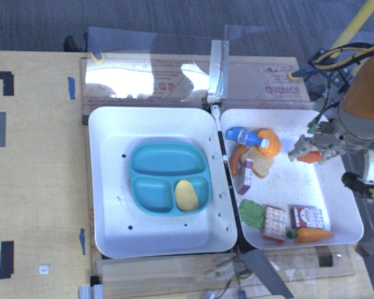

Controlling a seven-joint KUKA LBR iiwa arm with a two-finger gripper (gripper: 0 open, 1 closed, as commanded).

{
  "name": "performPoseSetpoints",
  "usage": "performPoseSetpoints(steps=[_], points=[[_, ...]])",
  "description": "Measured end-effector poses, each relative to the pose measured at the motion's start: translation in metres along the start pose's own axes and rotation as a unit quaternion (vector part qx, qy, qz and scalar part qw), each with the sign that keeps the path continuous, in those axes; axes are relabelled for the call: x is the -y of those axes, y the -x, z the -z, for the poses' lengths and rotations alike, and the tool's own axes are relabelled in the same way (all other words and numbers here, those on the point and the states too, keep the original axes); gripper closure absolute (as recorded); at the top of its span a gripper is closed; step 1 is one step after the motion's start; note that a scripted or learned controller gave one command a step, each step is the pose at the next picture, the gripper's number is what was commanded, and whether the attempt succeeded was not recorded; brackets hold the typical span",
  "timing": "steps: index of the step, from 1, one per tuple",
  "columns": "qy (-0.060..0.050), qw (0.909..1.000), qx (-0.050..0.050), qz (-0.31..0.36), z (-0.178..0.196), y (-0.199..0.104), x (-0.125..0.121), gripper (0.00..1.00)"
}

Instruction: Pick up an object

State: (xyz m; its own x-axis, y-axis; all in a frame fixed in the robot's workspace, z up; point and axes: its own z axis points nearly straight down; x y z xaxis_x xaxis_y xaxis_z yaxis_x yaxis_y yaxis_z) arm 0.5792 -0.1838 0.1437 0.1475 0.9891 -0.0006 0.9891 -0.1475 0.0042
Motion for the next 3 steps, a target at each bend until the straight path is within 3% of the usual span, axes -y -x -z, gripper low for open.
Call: performPoseSetpoints(steps=[1,2,3], points=[[0.000,0.9998,-0.001,-0.021,0.038,-0.057,-0.048,1.00],[-0.001,1.0000,-0.002,0.001,0.076,-0.140,-0.018,1.00],[-0.003,0.9948,0.001,-0.102,0.039,-0.156,-0.065,1.00]])
